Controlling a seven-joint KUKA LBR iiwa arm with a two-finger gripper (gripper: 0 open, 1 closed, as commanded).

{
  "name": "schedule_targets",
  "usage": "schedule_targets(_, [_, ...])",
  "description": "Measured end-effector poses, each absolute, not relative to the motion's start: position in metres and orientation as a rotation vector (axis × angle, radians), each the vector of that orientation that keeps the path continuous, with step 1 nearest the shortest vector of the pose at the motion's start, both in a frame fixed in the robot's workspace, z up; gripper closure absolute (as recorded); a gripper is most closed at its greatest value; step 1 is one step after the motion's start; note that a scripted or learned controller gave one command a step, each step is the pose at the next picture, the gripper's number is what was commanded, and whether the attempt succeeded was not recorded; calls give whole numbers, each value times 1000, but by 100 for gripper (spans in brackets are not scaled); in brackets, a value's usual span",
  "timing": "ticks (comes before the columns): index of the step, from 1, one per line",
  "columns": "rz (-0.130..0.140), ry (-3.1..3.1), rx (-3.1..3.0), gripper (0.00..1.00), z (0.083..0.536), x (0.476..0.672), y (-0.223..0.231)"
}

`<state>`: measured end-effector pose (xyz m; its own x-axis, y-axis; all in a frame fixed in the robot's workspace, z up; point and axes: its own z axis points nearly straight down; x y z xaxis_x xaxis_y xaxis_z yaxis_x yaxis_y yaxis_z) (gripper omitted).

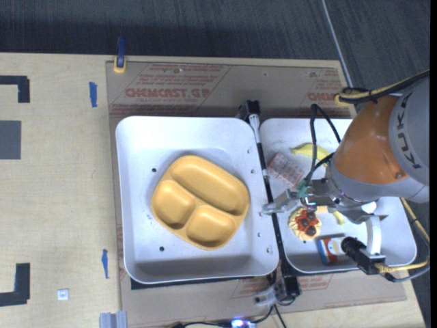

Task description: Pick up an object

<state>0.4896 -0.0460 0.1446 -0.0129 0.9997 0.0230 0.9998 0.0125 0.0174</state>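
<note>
Red-and-yellow toy [304,222] lying in the right bin [403,251], just under the tool [308,203]; impossible to tell whether the tool is apart or together. Close by, a clear wrapper [285,166], a yellow piece [311,152] and a small blue-and-white carton [328,249]. In the left bin [136,183], a yellow three-part tray [199,201].
</note>
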Motion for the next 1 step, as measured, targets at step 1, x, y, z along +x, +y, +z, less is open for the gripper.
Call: schedule_targets(1, [-45,-2232,-2205,0,142,490,-50])
